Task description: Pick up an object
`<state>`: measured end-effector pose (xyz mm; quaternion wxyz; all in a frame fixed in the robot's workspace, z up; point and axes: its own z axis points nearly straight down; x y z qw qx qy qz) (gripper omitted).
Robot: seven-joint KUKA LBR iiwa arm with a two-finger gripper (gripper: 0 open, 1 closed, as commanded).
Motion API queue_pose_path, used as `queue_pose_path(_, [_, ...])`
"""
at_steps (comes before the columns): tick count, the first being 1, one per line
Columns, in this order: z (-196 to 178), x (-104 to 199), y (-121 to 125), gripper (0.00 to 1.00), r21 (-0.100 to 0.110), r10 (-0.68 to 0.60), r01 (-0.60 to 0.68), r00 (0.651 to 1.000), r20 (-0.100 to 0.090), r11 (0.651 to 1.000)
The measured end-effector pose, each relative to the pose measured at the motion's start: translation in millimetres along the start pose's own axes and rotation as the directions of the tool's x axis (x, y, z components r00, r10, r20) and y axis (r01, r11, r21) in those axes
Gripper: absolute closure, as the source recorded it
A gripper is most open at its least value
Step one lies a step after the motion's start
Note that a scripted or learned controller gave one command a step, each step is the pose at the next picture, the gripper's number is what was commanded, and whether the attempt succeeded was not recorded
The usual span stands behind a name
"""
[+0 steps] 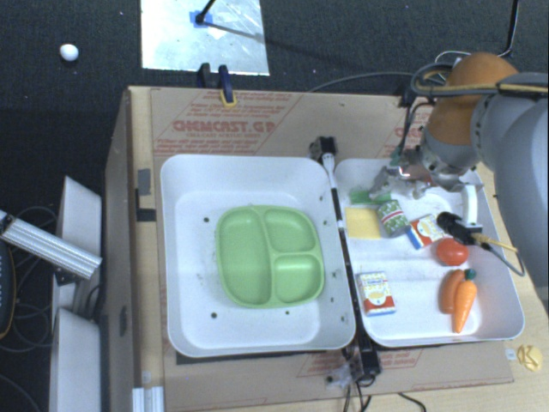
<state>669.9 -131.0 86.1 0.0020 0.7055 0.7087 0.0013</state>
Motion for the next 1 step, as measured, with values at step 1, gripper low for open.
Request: queue_pose_path(1, [0.0,24.2,-0.1,0.00,0.002,-0.001,0.001,1.000,-0.001,1.000])
